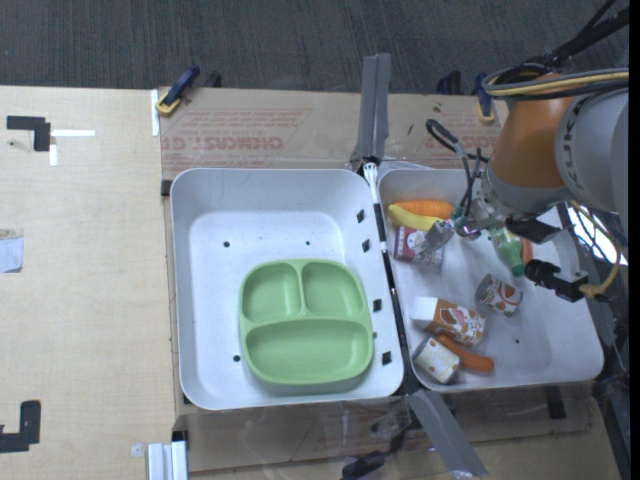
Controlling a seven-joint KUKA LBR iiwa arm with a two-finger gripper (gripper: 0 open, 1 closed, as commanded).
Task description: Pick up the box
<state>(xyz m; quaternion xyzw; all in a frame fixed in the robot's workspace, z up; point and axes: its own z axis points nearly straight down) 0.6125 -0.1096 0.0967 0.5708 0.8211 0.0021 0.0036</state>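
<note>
Looking down from the fixed camera, you are seeing the arm (560, 138) reaching in from the right over the right bin (560, 358), its orange band sitting just above the wrist. The gripper (452, 230) is hanging low at the bin's upper left, just beside a small box (413, 242) with a red and white printed face. Whether it is spread or closed you cannot tell from here, since the wrist is covering most of it, and nothing is showing clamped in it.

That box is lying close to the wall between the two bins, which is probably why the gripper is coming in from the open side rather than along the wall. A yellow and orange toy fruit (420, 211), smooth and rounded, is lying touching or nearly touching the box's upper edge, so you are likely looking at a crowded approach.

Lower in the same bin, a second carton (458, 323) with orange print is lying flat, with a carrot-like piece (470, 360) and a small pale packet (437, 359) near the front rim. A little can (498, 295) is sitting tilted toward the middle, and a green piece (510, 251) is lying under the wrist.

The left bin (200, 298) is holding a green divided plate (305, 321), matte plastic with three shallow compartments, well apart from the arm's work.
</note>
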